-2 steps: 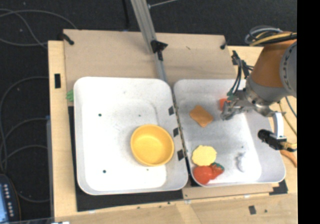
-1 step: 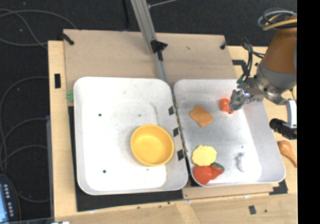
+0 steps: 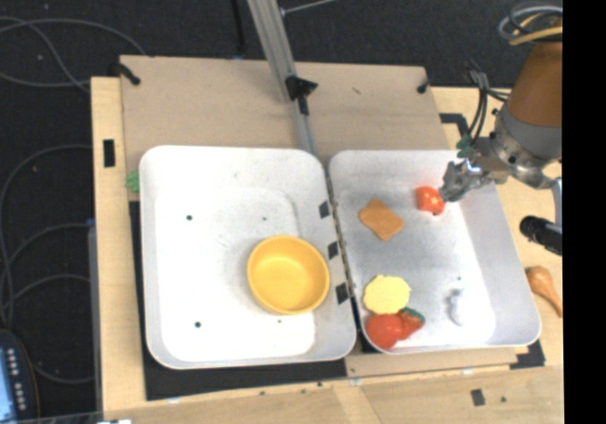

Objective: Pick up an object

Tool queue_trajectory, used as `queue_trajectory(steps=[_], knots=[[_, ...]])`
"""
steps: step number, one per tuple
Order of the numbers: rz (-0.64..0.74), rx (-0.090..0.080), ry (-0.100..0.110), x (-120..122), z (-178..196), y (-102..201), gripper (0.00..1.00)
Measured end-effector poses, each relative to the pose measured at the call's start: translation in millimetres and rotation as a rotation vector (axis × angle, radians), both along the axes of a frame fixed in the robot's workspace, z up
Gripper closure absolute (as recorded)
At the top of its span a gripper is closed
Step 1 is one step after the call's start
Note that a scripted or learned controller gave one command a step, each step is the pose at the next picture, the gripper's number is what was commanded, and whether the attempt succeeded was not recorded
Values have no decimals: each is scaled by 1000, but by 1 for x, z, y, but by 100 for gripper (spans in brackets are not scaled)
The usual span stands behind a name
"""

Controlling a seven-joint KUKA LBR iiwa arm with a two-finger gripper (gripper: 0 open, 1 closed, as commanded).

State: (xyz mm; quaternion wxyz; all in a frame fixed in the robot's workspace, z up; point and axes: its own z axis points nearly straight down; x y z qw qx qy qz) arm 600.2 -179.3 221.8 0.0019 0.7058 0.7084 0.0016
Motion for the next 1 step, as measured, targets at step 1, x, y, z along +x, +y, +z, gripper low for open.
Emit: queue_trajectory(steps=[1], knots=[[4, 2, 1, 12, 14, 55, 100]])
